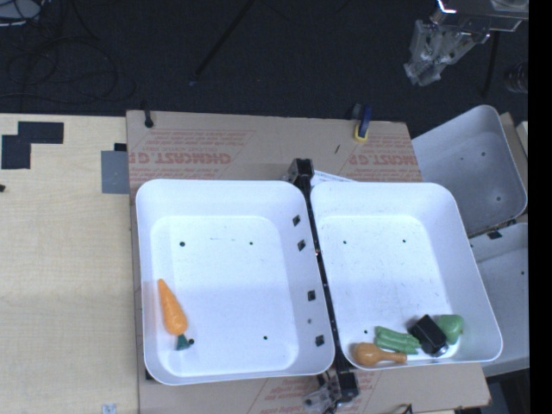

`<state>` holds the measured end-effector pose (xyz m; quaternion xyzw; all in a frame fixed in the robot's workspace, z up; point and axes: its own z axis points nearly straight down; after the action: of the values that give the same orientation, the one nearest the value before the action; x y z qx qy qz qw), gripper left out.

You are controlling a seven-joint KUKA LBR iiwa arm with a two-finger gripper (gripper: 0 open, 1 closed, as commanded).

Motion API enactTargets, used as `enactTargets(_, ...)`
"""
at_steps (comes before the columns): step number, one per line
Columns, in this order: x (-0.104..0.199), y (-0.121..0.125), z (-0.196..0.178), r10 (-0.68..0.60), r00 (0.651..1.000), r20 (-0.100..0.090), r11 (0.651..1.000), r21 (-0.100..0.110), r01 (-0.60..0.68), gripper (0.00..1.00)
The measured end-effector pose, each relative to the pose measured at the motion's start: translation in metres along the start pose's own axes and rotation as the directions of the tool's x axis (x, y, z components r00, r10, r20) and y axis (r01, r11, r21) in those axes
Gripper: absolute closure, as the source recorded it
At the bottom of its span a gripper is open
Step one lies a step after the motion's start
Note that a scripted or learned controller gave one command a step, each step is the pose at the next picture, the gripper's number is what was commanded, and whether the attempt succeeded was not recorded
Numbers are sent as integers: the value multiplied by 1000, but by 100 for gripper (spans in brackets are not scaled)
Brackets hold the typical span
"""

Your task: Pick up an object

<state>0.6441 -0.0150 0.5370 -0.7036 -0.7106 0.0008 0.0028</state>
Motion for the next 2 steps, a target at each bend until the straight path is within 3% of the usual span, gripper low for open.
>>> enactTargets(2, 161, 1, 1, 2, 1000, 2, 1000, -1, -2, 100)
